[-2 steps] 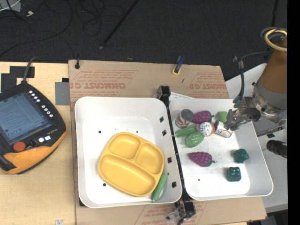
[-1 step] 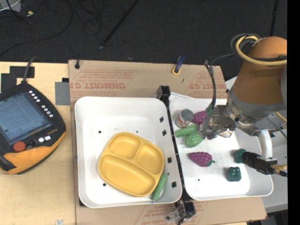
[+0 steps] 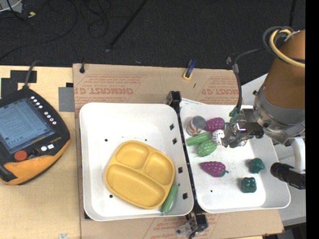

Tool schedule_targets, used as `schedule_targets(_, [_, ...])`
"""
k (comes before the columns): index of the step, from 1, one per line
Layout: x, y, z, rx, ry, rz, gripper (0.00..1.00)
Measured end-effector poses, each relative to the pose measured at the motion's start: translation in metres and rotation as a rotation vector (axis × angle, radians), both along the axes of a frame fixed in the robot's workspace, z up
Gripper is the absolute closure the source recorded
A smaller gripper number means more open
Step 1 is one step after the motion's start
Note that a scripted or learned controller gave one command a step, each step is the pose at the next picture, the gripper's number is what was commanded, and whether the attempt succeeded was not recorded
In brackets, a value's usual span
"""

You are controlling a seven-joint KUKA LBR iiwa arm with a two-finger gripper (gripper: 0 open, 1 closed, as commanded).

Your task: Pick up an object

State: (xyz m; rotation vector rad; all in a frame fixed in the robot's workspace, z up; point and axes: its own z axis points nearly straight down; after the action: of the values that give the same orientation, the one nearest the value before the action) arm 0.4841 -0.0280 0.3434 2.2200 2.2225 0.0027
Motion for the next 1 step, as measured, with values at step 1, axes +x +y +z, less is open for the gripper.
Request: schedule_targets(1, [-0.0083,0.0640,0.0127,0.000,0.002,0.004,1.00])
